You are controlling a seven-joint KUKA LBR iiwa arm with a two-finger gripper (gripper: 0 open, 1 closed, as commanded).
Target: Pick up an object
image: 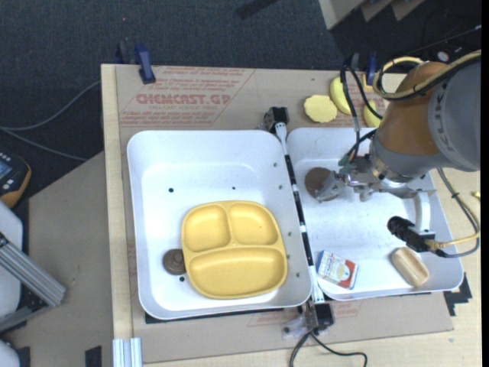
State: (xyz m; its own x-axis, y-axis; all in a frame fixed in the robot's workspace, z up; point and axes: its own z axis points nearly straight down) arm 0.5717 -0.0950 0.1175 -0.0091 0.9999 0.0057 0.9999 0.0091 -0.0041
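My gripper (335, 187) hangs low over the back left part of the right bin (367, 228), reaching in from the right. A brown round disc (315, 179) lies just left of it, touching or nearly touching the gripper's tip. A small white, red and blue packet (336, 269) lies at the right bin's front left. A tan bread-like block (409, 267) sits at the front right. The left bin (153, 167) holds a yellow divided plate (231, 248), with a second brown disc (174, 261) beside its left edge.
Two yellow toy pieces (321, 108) lie on the bench behind the right bin, outside it. A divider rail (294, 197) separates the bins. The arm's grey and orange body (416, 128) covers the right bin's back right.
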